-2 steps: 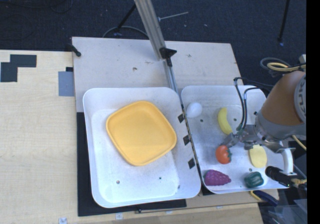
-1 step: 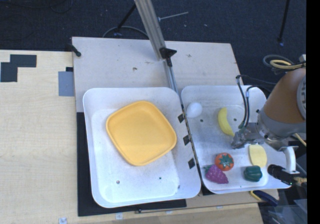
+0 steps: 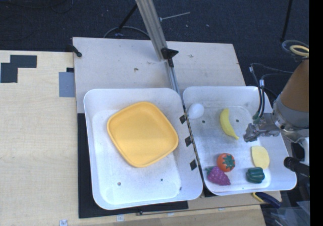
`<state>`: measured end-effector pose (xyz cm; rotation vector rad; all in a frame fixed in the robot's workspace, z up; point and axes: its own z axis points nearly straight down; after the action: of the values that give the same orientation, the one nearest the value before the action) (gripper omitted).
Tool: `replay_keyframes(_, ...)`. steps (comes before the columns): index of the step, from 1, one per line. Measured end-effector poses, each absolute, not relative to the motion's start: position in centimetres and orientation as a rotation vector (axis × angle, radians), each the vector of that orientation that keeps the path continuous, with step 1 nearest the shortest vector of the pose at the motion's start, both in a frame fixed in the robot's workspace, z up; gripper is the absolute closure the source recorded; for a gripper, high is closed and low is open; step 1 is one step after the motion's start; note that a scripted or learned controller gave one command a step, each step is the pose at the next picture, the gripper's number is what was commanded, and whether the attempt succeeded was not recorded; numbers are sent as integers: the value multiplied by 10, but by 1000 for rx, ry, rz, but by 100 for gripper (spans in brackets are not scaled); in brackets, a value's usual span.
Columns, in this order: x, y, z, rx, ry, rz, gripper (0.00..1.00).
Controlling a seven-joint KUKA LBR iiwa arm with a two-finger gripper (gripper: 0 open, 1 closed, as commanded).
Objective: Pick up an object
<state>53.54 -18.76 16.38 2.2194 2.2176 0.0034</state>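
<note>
Pale desk [image 3: 151, 63], dark floor behind. My hand [image 3: 251, 133] hangs low in the right bin [image 3: 237, 94], beside the banana [image 3: 228, 123]; grip state unreadable. Yellow plate [image 3: 142, 133] in left bin [image 3: 96, 134].

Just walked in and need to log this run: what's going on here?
The arm reaches into the right bin, its gripper low over the floor beside the banana. Nothing shows between its fingers. The slice, tomato, grapes, pepper and egg lie loose there. The left bin holds a yellow plate.
</note>
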Motion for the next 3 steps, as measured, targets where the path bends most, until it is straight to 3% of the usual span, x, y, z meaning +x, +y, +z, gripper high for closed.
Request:
replay_keyframes(1,536,-188,211,2220,2219,2,100)
replay_keyframes(2,550,-146,216,2218,2225,0,100)
replay_keyframes(3,550,-92,221,2218,2227,1,100)
